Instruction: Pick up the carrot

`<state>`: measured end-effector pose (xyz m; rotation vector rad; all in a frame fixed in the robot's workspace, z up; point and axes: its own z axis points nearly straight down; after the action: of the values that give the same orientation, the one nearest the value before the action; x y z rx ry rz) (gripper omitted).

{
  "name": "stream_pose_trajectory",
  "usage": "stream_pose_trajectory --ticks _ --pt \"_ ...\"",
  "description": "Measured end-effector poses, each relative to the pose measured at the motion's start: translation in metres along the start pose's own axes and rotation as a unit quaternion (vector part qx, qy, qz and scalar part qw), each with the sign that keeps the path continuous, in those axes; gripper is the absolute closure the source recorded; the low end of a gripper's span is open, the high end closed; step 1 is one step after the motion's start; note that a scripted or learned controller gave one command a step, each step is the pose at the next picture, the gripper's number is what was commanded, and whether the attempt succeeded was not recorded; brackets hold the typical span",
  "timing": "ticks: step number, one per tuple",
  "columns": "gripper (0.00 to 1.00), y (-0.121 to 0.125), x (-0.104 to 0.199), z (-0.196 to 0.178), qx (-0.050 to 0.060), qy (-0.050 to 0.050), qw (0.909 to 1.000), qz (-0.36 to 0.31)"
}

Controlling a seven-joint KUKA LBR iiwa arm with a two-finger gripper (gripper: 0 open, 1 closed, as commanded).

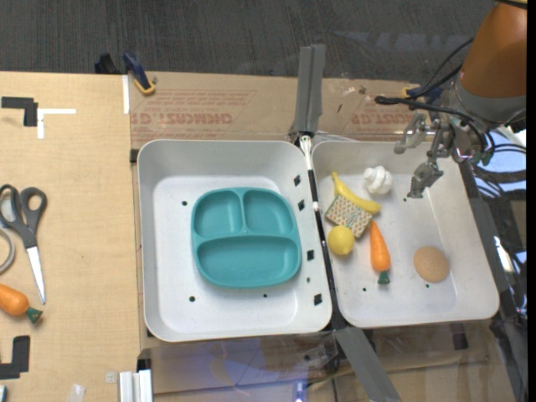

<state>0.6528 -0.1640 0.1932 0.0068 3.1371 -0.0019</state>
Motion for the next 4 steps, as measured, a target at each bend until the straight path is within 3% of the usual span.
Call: stream_pose_trajectory --ticks 1,2,3,4 --pt "0.00 0.064 0.037 0.082 -0.001 0.000 0.9999 -0.011" --pt "0.00 0.050 0.123 0.100 0.000 0.002 0.9999 0.013" --pt "1.00 0.050 0.121 0.090 0.000 -0.001 0.9999 0.011" --pt "1.00 0.051 0.053 -0.155 -0.001 -0.001 0.9775 -0.211"
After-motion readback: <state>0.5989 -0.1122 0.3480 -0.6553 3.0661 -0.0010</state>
